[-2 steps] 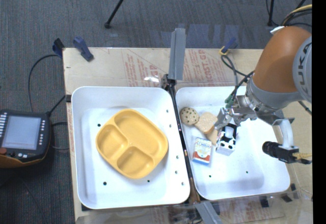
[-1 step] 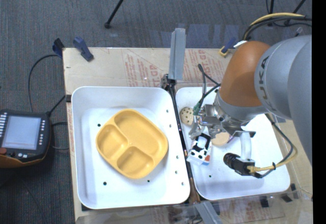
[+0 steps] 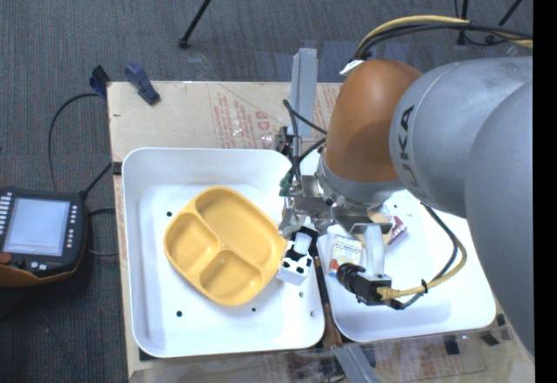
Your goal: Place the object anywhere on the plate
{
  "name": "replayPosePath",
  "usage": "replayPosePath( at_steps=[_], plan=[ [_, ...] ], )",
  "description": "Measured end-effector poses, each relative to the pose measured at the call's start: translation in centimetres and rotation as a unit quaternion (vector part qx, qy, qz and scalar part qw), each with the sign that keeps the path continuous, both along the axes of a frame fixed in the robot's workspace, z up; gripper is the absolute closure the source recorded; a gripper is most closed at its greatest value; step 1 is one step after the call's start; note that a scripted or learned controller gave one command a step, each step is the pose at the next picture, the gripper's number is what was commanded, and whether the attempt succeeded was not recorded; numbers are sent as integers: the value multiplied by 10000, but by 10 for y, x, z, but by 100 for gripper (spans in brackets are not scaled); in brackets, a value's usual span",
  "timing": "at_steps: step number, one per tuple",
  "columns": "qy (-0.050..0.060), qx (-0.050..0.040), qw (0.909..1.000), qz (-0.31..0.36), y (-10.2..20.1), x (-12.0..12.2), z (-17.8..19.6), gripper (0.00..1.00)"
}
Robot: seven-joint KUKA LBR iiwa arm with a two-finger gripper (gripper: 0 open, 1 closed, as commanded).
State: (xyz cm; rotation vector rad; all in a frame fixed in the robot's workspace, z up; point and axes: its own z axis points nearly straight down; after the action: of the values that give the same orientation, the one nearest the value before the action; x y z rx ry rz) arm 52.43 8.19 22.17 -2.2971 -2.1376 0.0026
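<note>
A yellow plate (image 3: 222,244) with three compartments lies tilted in the left white bin (image 3: 157,198). A small white block with black marks (image 3: 296,266) sits right at the plate's right rim, over the bin floor beside it. My gripper (image 3: 300,244) hangs directly above this block, touching or nearly touching its top. The grey arm with its orange band (image 3: 374,133) reaches in from the right and hides the gripper's upper part. Whether the block is held or resting on the bin cannot be made out.
The right bin (image 3: 435,312) holds a small red-and-white packet (image 3: 396,226) and a white labelled item (image 3: 346,247), partly under the arm. A black cable with a yellow plug (image 3: 374,290) trails from the wrist. A divider wall (image 3: 320,303) separates the bins.
</note>
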Motion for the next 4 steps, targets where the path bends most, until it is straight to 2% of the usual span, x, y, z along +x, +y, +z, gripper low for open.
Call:
replayPosePath(
  at_steps=[1,2,3,4],
  plan=[
    [10,-10,10000,-15,-2,0,-1,0],
    [31,-9,10000,-8,-2,0,7,100],
    [22,-22,9987,-507,65,32,-15,100],
    [12,-22,9987,-503,65,32,-13,0]
  ],
)
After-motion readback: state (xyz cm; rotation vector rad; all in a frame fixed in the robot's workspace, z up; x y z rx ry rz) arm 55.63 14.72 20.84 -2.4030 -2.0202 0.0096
